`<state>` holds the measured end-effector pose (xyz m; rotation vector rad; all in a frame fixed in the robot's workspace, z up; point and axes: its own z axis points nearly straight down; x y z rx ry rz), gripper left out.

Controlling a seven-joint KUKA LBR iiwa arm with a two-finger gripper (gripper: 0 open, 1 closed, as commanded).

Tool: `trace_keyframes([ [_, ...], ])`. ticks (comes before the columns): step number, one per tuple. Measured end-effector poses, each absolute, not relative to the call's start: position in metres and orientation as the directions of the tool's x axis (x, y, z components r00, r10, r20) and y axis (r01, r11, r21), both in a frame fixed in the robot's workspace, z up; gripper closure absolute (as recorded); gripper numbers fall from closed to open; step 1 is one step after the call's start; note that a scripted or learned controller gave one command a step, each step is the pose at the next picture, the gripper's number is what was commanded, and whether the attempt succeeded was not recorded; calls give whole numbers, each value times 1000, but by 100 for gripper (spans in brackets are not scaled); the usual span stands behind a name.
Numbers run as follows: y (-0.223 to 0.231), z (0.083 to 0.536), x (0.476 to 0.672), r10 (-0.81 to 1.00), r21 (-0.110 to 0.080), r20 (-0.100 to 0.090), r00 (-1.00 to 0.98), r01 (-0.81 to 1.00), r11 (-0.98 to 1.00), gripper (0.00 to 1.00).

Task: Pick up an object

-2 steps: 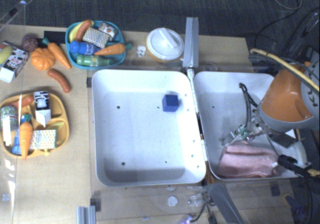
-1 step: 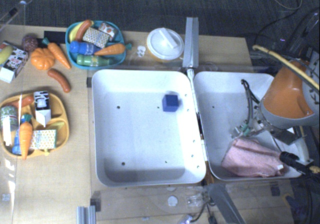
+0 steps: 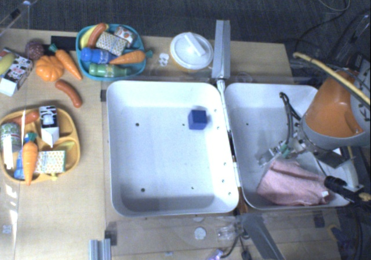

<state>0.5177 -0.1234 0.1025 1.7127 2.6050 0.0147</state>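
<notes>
A small blue cube [image 3: 198, 118] lies in the left white bin [image 3: 133, 195], toward its upper right. A crumpled pink cloth [image 3: 290, 187] rests in the lower part of the right white bin [image 3: 255, 108]. The grey arm with its orange band [image 3: 331, 115] reaches in from the right. My gripper [image 3: 279, 152] hangs low in the right bin, just above the cloth's upper left edge and close to it. Whether it touches the cloth cannot be made out. The blue cube is far to its left, across the wall between the bins.
Left of the bins the bench holds a blue bowl [image 3: 111, 50] of toy food, a yellow tray [image 3: 40, 146] of toy food, a toy pumpkin [image 3: 48, 68] and a sausage [image 3: 69, 93]. A white lidded tub [image 3: 191, 50] stands behind the bins. Cables [image 3: 290, 114] trail by the arm.
</notes>
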Motion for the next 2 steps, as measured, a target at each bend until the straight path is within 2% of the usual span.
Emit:
trace_keyframes([
  [1,-128,104,521,850,4,-2,-527,850,527,0],
  [2,-118,91,510,856,11,-11,-516,856,516,0],
])
